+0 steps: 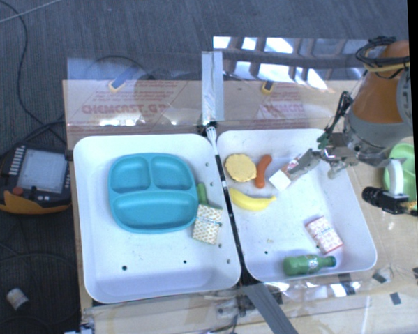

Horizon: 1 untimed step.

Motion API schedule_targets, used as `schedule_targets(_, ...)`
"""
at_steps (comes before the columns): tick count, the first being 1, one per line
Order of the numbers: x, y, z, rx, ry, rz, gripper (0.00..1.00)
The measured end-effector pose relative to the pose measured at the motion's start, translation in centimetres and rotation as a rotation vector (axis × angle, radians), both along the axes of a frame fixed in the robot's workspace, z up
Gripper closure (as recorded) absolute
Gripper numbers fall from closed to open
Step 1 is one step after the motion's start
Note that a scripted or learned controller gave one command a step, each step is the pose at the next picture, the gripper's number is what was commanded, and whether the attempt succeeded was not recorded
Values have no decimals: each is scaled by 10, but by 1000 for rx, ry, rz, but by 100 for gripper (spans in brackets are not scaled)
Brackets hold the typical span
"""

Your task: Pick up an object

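On the bench, going from left to right:

Far left, on the floor: a black and orange hand-held box with a screen (33, 179) lies next to the bench, with cables near it.

Left bin: a white bin (159, 274) holds a big blue plate with three sections (153, 191). The blue plate sits near the top of this bin.

Right edge of left bin: a small green thing (202, 194) peeks out just beside the blue plate. Below it, a little patterned box with a yellow and green print (208, 224) touches the blue plate's lower right corner.

Right bin: another white bin (351, 211) sits right beside the first one.

Top of right bin: a round yellow cookie-like toy (240, 168) lies near the top left corner. An orange-red sausage toy (264, 170) lies just beside it. A yellow banana (252, 199) lies just below those two.

Bottom of right bin: a small red and white packet (324, 234) lies toward the right side. A green bottle (309, 264) lies flat on its side near the bottom wall.

Arm: the grey arm with the orange band (380, 98) reaches in from the right.

Gripper: the gripper (291, 170) is over the upper part of the right bin.

Jaws: closed around a small white block (280, 180), which pokes out from the tip, near the sausage toy and above the banana.

Far right: a light green thing (402, 166) stands on the bench outside the bins.
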<state>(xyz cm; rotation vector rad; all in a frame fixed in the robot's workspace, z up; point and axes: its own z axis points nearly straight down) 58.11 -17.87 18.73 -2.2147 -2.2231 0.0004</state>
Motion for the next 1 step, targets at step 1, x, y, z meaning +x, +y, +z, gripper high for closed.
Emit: schedule_targets(1,30,41,-82,-7,-24,-9,0)
